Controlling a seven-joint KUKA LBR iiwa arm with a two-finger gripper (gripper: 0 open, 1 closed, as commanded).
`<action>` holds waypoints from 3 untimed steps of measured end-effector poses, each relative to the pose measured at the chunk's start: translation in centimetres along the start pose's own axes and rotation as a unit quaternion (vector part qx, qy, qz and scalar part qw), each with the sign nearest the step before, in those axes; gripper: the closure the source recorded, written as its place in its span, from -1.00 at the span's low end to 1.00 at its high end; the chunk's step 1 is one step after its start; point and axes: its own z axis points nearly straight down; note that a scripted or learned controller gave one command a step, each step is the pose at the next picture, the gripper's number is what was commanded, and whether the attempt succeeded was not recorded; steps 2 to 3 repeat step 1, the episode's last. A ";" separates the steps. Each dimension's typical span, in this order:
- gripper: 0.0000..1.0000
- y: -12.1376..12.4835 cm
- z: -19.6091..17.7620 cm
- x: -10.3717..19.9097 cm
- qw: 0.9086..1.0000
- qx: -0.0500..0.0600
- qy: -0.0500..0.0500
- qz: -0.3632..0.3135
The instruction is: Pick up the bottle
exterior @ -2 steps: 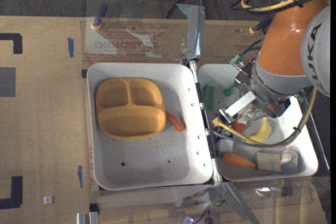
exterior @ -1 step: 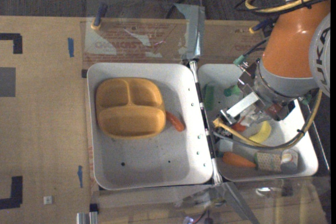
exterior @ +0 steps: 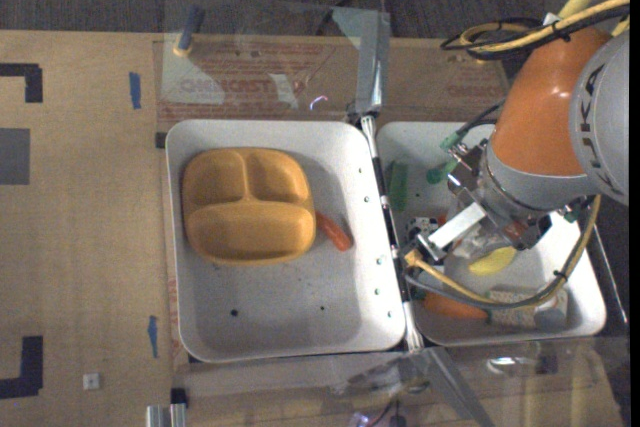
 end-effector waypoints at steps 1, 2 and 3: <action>1.00 -0.7 -2.9 0.6 0.999 -0.002 0.001 0.045; 1.00 -0.7 -2.9 0.6 0.999 -0.002 0.001 0.045; 1.00 -0.7 -2.9 0.6 0.999 -0.002 0.001 0.045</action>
